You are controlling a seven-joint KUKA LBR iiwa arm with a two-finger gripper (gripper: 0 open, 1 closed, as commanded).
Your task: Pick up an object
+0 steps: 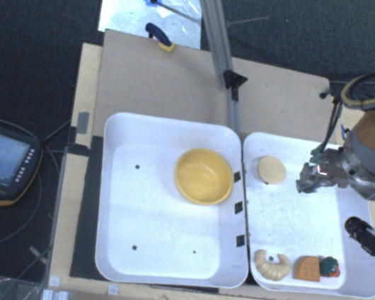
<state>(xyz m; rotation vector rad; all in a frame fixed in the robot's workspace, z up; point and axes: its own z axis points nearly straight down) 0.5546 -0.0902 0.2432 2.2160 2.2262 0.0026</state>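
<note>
One yellow bowl (203, 176), one round bun (271, 170), hand (309, 183) grip unclear, two bins (107, 239)

Round yellow plastic bowl (204, 176), upright, in the upper right part of the left shallow white bin (114, 240). Flat, pale beige round disc (271, 170) near the top left corner of the right shallow white bin (357, 287). Along that bin's lower edge, a row: cream curved pastry-like piece (273, 266), orange square cracker-like piece (307, 268), small red and green piece (328, 266).
</note>
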